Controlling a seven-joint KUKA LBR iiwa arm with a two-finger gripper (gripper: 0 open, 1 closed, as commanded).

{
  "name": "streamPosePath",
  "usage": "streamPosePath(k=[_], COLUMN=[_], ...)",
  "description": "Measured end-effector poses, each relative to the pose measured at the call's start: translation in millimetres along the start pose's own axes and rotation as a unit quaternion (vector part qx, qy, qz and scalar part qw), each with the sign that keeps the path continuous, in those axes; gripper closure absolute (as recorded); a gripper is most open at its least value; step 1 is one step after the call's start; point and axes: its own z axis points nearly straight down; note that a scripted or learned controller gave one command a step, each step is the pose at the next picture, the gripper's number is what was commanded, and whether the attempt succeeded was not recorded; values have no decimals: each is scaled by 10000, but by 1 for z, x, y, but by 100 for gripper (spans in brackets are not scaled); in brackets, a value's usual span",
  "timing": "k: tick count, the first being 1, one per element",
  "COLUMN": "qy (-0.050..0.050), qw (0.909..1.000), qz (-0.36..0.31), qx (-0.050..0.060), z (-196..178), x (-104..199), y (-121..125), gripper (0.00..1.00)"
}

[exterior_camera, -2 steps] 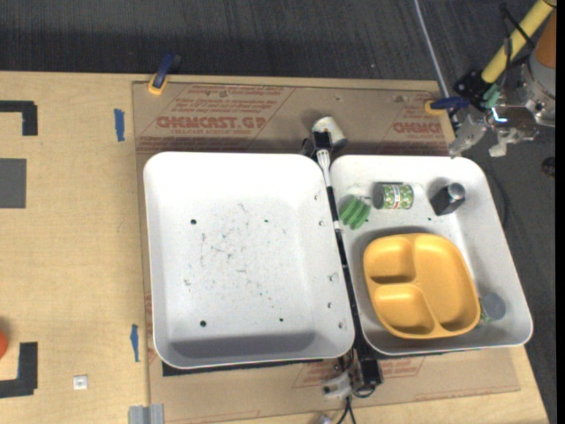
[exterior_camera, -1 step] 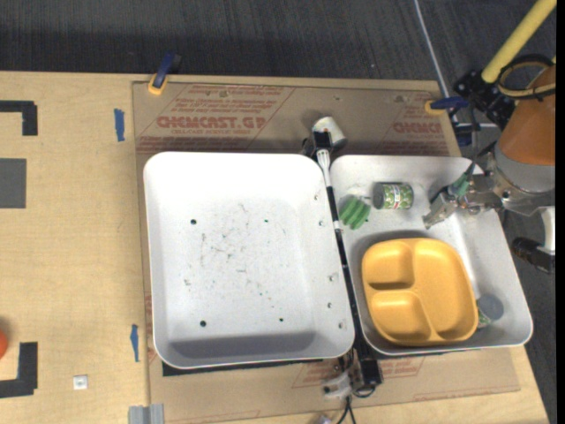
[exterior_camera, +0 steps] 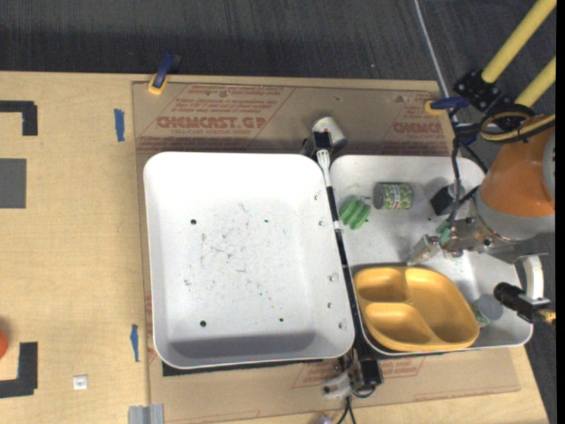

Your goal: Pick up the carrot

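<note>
Where the carrot lies cannot be told from this view: nothing in either bin reads clearly as one. The gripper [exterior_camera: 437, 242] hangs low over the middle of the right bin [exterior_camera: 415, 168], just above the far rim of a yellow two-part dish [exterior_camera: 415, 307] that sits in the bin's near half. Whether the gripper is spread or closed cannot be told, and nothing is seen held in it. A green can [exterior_camera: 393, 195] lies on its side toward the bin's far wall, with a small green ridged piece [exterior_camera: 355, 213] just left of it. The left bin [exterior_camera: 168, 263] lies beside it, the two rims touching. A small reddish-orange patch [exterior_camera: 3, 344] sits at the bench's left edge, too cut off to identify
</note>
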Motion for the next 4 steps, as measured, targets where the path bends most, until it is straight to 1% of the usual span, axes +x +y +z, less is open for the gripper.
streamPosePath(k=[1, 2, 3, 4], qy=[-21, -9, -9, 6], qw=[9939, 9717, 9718, 9610], qz=[-1103, -2362, -2360, -2765], qx=[-46, -28, -31, 2], z=[-2, -9, -19, -99], x=[45, 70, 70, 113], y=[-56, -54, -54, -3], gripper=[0, 0, 100, 100])
